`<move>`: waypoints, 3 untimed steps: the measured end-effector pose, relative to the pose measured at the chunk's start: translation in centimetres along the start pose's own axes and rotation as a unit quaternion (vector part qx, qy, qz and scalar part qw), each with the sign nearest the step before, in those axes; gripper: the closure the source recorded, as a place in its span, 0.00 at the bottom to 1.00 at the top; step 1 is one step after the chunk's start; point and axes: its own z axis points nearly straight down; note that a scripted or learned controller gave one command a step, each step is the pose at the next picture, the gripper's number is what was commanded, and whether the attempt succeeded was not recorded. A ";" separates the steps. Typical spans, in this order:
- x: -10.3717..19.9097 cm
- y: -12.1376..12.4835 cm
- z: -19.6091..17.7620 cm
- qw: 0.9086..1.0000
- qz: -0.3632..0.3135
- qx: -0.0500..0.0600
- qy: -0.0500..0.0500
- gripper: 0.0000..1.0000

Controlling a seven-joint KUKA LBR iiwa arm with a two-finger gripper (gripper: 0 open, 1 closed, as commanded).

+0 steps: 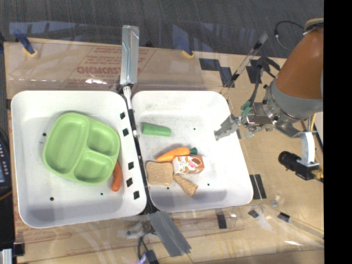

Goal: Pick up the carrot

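The carrot (174,154) is orange with a small green top. It lies on its side in the middle of the right bin (220,194), with its green end pointing right. My gripper (225,129) hangs over the right bin's right edge, up and to the right of the carrot and well apart from it. Nothing is held in it.
In the right bin a green pickle-like piece (156,129) lies above the carrot. A bread slice (159,173), a printed packet (190,164) and a tan wedge (187,186) crowd just below it. The left bin (27,202) holds a green divided plate (81,146) and a red-orange sausage (116,177).
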 end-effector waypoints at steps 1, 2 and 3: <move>3.5 4.0 17.7 1.000 -0.010 -0.007 0.000 0.00; 8.3 4.1 19.8 1.000 0.021 -0.002 0.001 0.00; 8.0 4.0 19.2 1.000 0.021 0.002 0.000 1.00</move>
